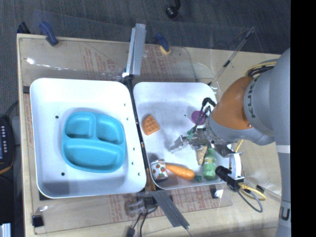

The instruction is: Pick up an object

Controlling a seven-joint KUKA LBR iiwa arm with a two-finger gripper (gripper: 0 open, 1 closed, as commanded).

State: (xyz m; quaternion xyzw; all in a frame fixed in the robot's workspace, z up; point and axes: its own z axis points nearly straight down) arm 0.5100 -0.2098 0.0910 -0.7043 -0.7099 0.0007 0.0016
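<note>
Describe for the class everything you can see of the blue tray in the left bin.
The blue tray is a light blue divided plate, plastic by its look, with rounded corners. It has three compartments: two small ones along its upper side and one long one below. It lies flat, right way up, near the middle of the left bin, slightly turned against the bin's edges. Nothing lies in it or touches it besides the bin floor.

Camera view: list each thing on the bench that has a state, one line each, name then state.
blue divided plate, lying flat in the left bin, compartments bare
waffle piece, lying flat in the right bin, apart from the other items
carrot, on its side along the right bin's near wall
small patterned cup, tipped on its side by the carrot's end
green bottle, lying beneath the wrist
gripper, low in the right bin
</note>
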